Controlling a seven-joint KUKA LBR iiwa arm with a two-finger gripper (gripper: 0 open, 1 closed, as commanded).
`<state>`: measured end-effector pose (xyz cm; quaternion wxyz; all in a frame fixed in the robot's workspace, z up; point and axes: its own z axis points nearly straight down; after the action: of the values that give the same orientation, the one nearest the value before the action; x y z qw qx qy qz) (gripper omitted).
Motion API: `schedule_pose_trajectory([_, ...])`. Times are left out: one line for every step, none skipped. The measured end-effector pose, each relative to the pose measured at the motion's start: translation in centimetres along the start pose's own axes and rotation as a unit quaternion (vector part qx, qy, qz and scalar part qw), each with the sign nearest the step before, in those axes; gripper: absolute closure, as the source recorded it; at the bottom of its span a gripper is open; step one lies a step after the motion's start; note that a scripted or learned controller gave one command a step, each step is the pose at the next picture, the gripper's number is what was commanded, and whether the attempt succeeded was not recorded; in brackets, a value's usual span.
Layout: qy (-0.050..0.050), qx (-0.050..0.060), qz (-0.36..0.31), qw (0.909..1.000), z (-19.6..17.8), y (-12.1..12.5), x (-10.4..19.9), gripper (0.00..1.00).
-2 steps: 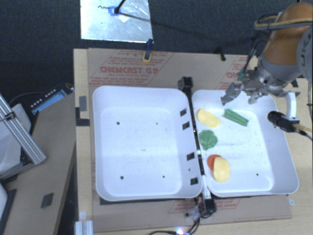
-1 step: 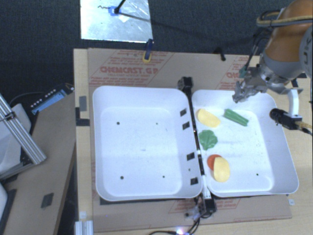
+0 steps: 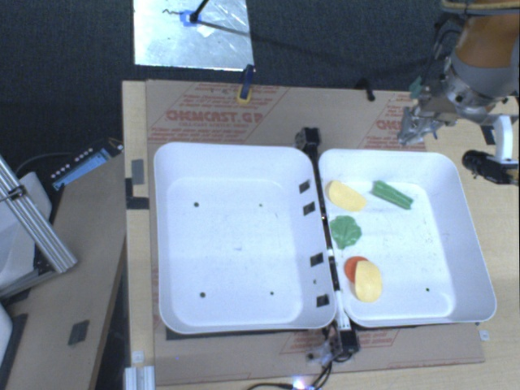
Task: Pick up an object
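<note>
Green bean (image 3: 392, 194) lies below our gripper (image 3: 413, 133), ungrasped; we cannot tell its finger state; picking remains.

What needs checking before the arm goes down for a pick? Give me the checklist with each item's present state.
1. Targets present in the right bin: ok; yellow piece, green stick, green leafy piece, red piece, second yellow piece.
2. Gripper above a target: not ok; it sits beyond the bin's far rim.
3. Gripper carrying nothing: cannot tell.
4. Green stick lying apart from the others: ok.
5. Red and second yellow piece apart: not ok; they touch.
</note>
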<state>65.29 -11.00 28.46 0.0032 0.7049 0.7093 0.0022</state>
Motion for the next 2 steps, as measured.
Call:
schedule_pose_trajectory([0.001,-0.004,-0.003,1.0,-10.9,1.9,7.2,1.0])
schedule_pose_trajectory([0.002,0.001,-0.001,1.0,-14.9,-1.3,10.8,1.0])
